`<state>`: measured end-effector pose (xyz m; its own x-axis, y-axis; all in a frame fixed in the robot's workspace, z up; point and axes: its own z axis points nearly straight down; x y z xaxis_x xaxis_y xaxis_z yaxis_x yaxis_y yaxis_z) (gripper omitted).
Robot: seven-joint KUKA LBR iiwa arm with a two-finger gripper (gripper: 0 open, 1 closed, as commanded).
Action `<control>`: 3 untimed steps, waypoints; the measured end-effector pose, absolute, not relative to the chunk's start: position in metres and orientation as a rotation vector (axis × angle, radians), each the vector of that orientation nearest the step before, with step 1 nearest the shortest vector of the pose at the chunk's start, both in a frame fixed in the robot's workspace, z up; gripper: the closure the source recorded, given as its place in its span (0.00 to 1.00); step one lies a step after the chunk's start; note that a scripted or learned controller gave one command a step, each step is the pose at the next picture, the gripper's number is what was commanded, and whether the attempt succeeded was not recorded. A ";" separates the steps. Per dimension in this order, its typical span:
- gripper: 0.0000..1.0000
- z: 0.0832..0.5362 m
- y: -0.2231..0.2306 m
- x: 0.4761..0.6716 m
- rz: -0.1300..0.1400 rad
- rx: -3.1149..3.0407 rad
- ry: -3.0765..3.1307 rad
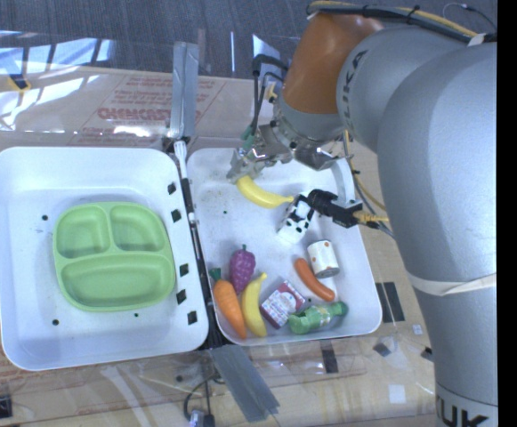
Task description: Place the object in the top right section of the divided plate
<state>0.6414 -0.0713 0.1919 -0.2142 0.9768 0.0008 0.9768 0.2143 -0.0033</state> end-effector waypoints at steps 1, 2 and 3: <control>1.00 0.191 0.014 0.608 0.004 -1.883 -2.511; 1.00 0.192 0.022 0.618 0.001 -1.824 -2.558; 1.00 0.191 0.075 0.568 0.004 -1.820 -2.558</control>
<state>0.5677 0.0753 0.1912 -0.3279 0.9447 0.0007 0.9447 0.3279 -0.0040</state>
